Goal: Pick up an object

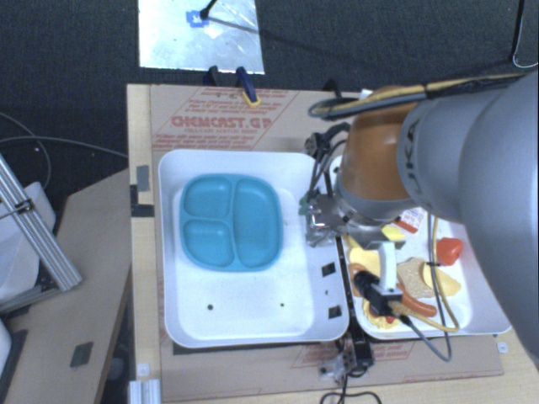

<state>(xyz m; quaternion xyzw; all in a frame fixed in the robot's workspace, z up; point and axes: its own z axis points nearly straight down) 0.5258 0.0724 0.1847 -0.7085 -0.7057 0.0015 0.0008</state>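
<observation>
Plastic toy food [414, 274], right bin [487, 316]: judged light, stiff, slippery; best gripped across narrow sides. Spread of the hand [320, 221] cannot be told.

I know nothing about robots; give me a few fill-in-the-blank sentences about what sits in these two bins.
The left bin holds a plate coloured ____.
That plate is divided into ____ compartments.
The red piece of toy food lies in the ____ bin.
Missing words: blue; three; right.
</observation>
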